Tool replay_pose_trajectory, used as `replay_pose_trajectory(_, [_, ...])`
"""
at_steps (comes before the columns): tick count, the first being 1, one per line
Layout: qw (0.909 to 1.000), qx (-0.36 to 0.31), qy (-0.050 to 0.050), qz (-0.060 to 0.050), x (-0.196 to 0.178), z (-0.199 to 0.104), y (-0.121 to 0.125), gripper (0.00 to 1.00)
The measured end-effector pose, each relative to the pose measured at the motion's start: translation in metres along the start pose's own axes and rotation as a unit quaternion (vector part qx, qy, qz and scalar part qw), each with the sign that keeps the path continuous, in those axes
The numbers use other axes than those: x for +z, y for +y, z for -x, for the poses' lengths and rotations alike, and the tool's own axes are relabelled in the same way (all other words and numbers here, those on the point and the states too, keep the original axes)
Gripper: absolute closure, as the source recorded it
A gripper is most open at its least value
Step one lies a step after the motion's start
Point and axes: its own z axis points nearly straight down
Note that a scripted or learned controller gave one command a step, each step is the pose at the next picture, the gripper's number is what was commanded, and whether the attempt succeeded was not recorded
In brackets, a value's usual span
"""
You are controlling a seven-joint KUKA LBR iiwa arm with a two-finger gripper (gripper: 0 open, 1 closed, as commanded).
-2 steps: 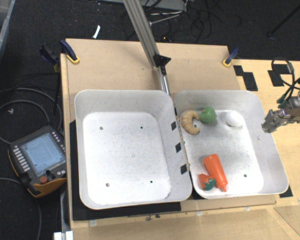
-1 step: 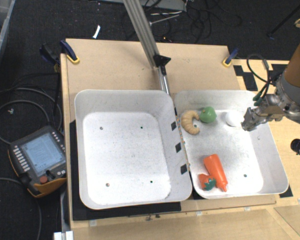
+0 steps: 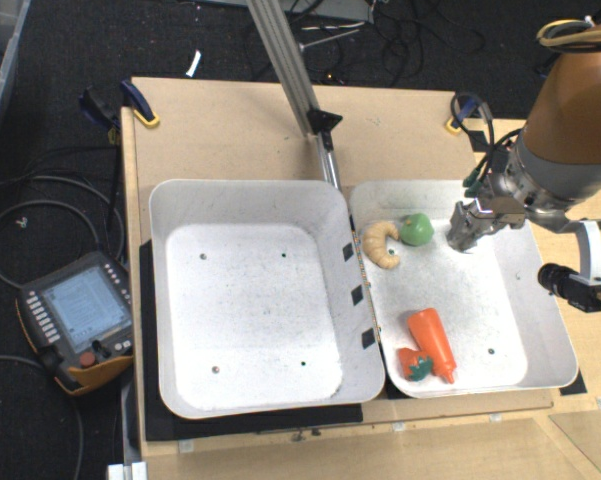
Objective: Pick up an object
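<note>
Camera view: looks down at a slant on a wooden bench (image 3: 240, 128) bearing two shallow white bins side by side.
Far left: a handheld controller (image 3: 75, 313) with a screen lies on the dark floor, its cable looping away.
Left bin (image 3: 170, 218): white, speckled floor, a few small dark dots.
Right bin (image 3: 540, 358): holds three things.
Croissant (image 3: 382, 243): tan, curved, near the bin's upper left corner.
Green ball (image 3: 416, 230): touching or just beside the croissant, on its right.
Carrot (image 3: 430, 345): orange, with a green end, lying toward the bin's lower middle, well apart from the other two.
Gripper (image 3: 464, 230): low over the upper part of the right bin, just right of the green ball; whether its tips are spread or closed cannot be told, and nothing is seen in its grasp.
Arm (image 3: 570, 118): enters from the right, orange band above the grey wrist, angled down and left toward the bin.
</note>
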Motion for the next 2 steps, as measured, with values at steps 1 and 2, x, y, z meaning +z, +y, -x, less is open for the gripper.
replay_pose_trajectory(1, [1.0, 0.0, 0.0, 0.0, 0.002, -0.048, 0.011, 1.0])
replay_pose_trajectory(2, [1.0, 0.001, 0.0, -0.002, 0.026, -0.094, 0.023, 1.0])
